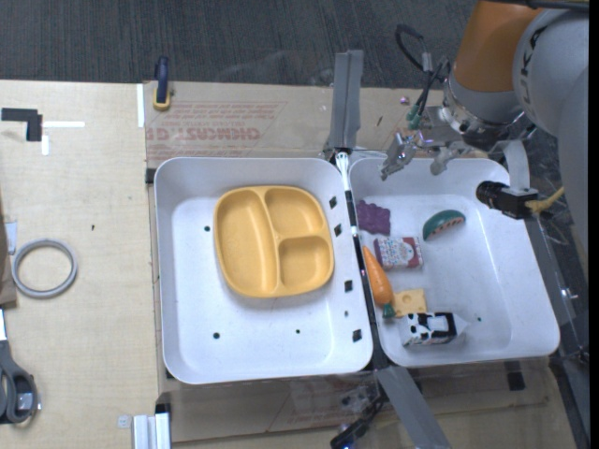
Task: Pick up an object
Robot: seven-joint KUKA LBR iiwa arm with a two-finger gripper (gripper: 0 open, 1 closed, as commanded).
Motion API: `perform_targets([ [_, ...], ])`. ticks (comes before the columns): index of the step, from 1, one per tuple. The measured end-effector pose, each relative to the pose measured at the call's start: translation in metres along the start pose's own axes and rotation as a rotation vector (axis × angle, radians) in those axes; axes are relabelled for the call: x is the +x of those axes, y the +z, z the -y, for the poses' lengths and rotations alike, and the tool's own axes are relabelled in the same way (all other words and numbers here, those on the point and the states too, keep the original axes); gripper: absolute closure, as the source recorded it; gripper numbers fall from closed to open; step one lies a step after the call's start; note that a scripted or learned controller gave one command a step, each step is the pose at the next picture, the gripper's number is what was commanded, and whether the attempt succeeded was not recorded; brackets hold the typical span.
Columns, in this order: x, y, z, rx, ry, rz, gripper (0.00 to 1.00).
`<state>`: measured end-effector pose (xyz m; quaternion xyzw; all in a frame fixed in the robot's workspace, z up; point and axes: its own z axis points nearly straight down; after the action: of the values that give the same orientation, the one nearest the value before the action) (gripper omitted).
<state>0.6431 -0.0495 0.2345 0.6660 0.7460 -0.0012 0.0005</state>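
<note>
Above the right bin's (524,279) far rim, my fingers (418,157) hang spread apart, holding nothing. Below them lie grapes (373,217), a watermelon slice (443,224), a carrot (377,278) and a carton (430,327).

1. Two bins sit side by side on the desk (75,185): left bin (178,279), right bin (510,288).
2. A divided plate (273,241) lies in the left bin.
3. In the right bin, near its left wall, front to back: milk carton (430,328), cheese (409,301), carrot (377,277), packet (399,252), grapes (372,217).
4. A watermelon slice (443,224) lies right of the packet.
5. The tool (418,156) is above the right bin's back edge.
6. A tape roll (41,267) lies left of the bins.
</note>
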Motion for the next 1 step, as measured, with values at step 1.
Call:
perform_targets([
  [1, 0.0319, 0.0138, -0.0089, 0.001, -0.200, 0.000, 0.00],
])
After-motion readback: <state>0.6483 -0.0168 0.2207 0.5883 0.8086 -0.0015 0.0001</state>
